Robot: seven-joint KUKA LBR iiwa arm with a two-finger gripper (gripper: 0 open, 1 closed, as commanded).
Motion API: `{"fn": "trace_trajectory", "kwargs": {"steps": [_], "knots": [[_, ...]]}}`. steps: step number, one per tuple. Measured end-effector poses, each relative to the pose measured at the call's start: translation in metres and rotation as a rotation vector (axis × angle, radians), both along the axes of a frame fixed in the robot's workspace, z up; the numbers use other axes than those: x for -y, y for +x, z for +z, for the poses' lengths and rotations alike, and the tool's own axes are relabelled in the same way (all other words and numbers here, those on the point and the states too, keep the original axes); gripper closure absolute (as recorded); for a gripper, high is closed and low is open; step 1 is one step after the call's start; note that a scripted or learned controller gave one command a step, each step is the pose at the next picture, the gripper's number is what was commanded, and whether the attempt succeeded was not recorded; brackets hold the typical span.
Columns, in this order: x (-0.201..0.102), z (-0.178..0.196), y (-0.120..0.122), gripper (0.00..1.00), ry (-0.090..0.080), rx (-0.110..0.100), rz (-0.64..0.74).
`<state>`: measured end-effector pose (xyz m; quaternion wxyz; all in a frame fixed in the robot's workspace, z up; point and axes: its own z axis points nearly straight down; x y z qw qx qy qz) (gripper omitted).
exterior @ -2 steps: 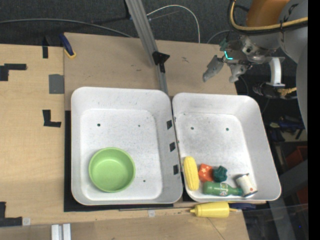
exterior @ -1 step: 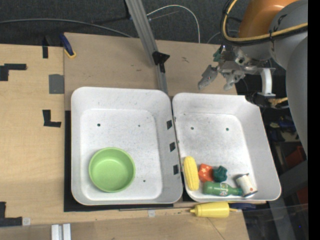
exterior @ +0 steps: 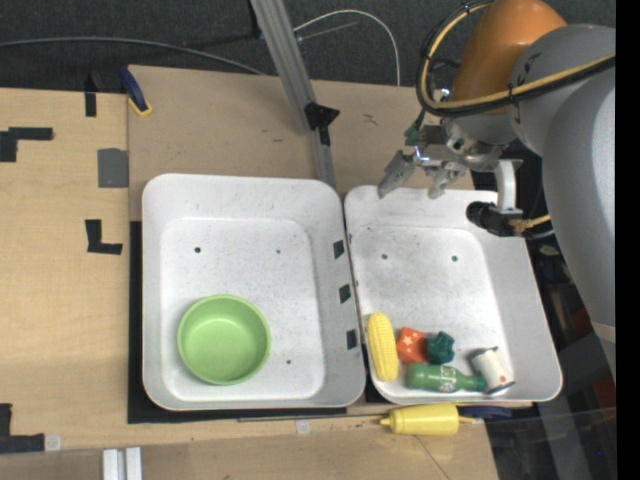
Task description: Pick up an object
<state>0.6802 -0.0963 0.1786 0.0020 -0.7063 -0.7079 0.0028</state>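
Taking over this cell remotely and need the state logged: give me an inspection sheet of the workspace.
Surface: wooden bench bearing left bin and right bin, side by side.
Job's things: corn cob, orange-red item, dark green item, green bottle and white-capped container bunched in the right bin's near end.
Clutter: green bowl in left bin; yellow bottle on the bench outside the bins.
Grippers: tool open, above the right bin's far edge, holding nothing.
Cables: white cable behind; looped cables at wrist.
Surroundings: slanted metal pole; black tape marks.
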Motion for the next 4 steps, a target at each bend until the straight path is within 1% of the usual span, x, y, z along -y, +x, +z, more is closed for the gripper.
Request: {"fn": "trace_trajectory", "kwargs": {"steps": [1,2,3,4], "knots": [[0.007,-0.053,-0.008,0.0,0.0,-0.001,-0.001],[0.006,-0.04,-0.006,1.0,0.0,0.005,0.002],[0.009,0.004,-0.001,1.0,0.001,0.011,0.0],[0.008,0.025,-0.001,1.0,0.001,0.008,0.0]]}}
